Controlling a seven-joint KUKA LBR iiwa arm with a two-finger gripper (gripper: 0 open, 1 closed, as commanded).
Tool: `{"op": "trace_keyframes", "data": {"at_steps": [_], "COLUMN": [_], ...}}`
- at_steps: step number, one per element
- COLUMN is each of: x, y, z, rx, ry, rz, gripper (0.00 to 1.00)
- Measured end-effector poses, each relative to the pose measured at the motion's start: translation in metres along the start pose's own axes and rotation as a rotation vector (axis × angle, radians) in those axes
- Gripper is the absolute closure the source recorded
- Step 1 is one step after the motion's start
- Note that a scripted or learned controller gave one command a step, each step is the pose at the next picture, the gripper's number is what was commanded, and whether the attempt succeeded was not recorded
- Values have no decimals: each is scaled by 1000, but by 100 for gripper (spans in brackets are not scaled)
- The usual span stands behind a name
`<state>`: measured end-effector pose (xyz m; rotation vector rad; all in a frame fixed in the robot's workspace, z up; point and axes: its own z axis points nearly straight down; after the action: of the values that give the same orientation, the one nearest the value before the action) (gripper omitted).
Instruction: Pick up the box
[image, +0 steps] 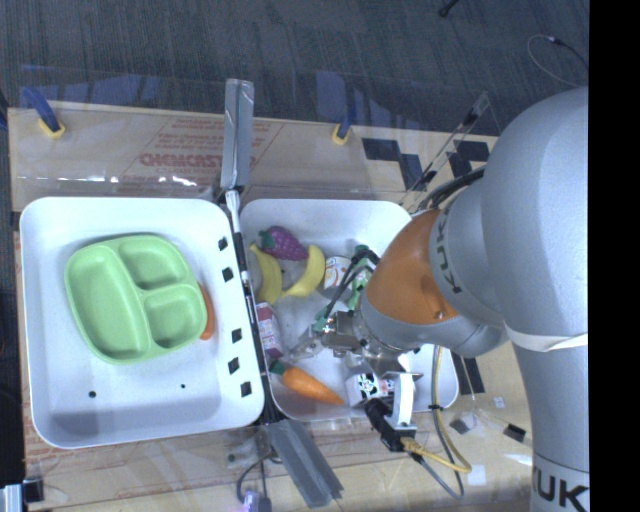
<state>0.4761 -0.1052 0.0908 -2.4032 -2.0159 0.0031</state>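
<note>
The arm's orange-banded wrist hangs low over the right bin. My gripper points down-left into the middle of that bin, between the banana and the carrot. A small white printed box lies just above the gripper, beside the banana, and the wrist partly hides it. Nothing can be seen held in the gripper.
The right bin also holds a yellow banana, purple grapes, an orange carrot near the front wall and a small packet by the left wall. In the left bin lie a green divided plate and an orange item.
</note>
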Motion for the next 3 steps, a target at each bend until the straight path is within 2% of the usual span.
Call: {"op": "trace_keyframes", "data": {"at_steps": [1,2,3], "x": [7,-42,-30], "y": [39,18,5], "z": [0,-168,0], "rx": [-1,-5,1], "ry": [0,-2,1], "rz": [-10,-151,201], "gripper": [0,0,0]}}
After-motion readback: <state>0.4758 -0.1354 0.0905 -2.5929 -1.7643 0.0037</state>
